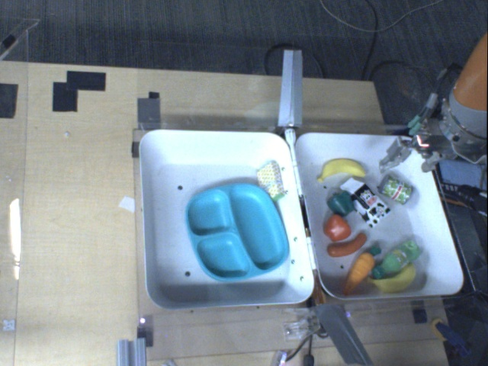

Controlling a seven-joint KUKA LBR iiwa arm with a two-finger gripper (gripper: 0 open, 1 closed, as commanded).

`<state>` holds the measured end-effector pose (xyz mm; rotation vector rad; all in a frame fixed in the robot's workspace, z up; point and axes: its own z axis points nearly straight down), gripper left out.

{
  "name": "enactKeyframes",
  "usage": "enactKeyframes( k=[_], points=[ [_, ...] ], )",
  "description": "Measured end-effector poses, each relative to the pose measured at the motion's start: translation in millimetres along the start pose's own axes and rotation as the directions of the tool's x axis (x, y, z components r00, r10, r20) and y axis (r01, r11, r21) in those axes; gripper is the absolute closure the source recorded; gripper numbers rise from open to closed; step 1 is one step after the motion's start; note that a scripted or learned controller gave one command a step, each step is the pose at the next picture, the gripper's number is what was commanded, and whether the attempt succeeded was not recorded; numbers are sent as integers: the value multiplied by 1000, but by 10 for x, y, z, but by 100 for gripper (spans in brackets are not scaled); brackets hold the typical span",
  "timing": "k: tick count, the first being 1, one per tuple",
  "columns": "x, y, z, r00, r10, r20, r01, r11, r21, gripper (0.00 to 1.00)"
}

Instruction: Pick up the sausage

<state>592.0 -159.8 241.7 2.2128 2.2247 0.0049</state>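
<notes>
The sausage (pixel 347 245), reddish-brown and short, lies in the right bin (pixel 438 227) near its lower left, just under a red tomato (pixel 336 226) and above a carrot (pixel 358 271). My gripper (pixel 412 157) hangs over the bin's upper right part, well away from the sausage. Its two fingers stand apart with nothing between them. A green can (pixel 396 190) lies just below the gripper.
The right bin also holds a banana (pixel 341 168), a dark green vegetable (pixel 341 202), a black-and-white box (pixel 367 201), a green bottle (pixel 398 257) and a yellow fruit (pixel 395 281). The left bin (pixel 164 204) holds a blue divided plate (pixel 236 231) and a small patterned packet (pixel 269 178).
</notes>
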Motion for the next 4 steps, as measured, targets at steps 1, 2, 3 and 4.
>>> enactKeyframes(
  k=[1, 2, 3, 4],
  points=[
    [629, -338, 979, 992, -126, -1, 126, 992, 2, 0],
    [696, -1015, 1514, 982, -191, 1, 191, 982, -9, 0],
    [707, -983, 1394, 981, -193, 3, 193, 981, -17, 100],
    [1486, -1029, 305, 962, -273, -1, 273, 962, -2, 100]
  ],
)
